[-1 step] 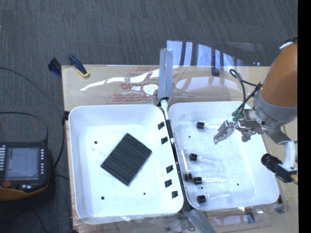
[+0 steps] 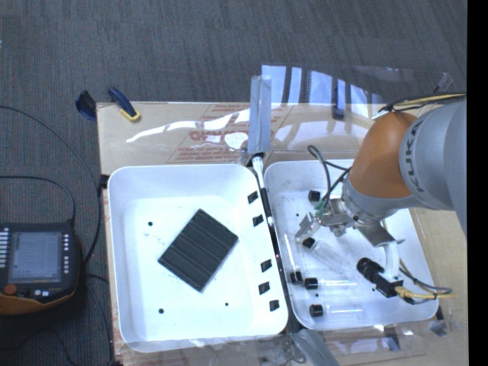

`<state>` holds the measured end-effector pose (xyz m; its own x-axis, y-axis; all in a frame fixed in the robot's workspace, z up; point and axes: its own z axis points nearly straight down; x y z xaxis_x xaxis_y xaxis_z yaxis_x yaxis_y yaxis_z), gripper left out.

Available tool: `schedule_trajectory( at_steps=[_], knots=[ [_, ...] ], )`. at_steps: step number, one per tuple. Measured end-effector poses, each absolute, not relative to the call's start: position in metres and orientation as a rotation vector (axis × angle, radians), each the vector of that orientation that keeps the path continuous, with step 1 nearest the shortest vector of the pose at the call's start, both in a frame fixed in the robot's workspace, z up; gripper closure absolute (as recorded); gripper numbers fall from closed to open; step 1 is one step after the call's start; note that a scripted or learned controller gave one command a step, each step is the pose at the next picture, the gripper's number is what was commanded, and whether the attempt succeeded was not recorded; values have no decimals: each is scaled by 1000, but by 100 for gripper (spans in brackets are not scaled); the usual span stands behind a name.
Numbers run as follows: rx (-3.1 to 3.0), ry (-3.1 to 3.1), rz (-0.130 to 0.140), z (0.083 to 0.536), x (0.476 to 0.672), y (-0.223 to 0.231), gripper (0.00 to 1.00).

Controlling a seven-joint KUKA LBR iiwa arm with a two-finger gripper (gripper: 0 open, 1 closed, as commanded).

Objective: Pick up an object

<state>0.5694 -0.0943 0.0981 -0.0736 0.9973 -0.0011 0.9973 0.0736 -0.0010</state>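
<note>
The grey arm with its orange band [image 2: 389, 158] reaches in from the right and hangs over the right-hand shallow white bin [image 2: 284, 175]. Its tool [image 2: 324, 223] sits low above the middle of that bin, a cluster of metal parts and dark cables. Whether the tool is spread or pressed together I cannot tell, since the wrist covers most of it and the parts blur together.

Just beside the tool, lower left, lies a clear plastic tube with a black cap [image 2: 307, 243], and its cap looks close to touching the tool, though the view is too poor to be sure. 3 more clear tubes with black caps lie nearer the bin's front: 1 at [image 2: 296, 277], 1 at [image 2: 311, 284] and 1 at [image 2: 316, 310]. A small black piece [image 2: 313, 196] rests toward the back of the same bin.

The left-hand shallow white bin [image 2: 122, 197] holds a flat dark grey ribbed rectangular slab [image 2: 198, 248], turned at a slant near the middle, well apart from the tool. Both bins stand side by side on the bench [image 2: 175, 128].
</note>
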Motion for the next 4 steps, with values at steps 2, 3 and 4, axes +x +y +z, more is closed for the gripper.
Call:
schedule_trajectory(
  at_steps=[2,3,4],
  knots=[
    [2063,2371,1,110,633,-115,0],
    [1944,2465,-4,91,589,-95,0],
    [1656,2669,2,105,620,-140,0]
  ],
)
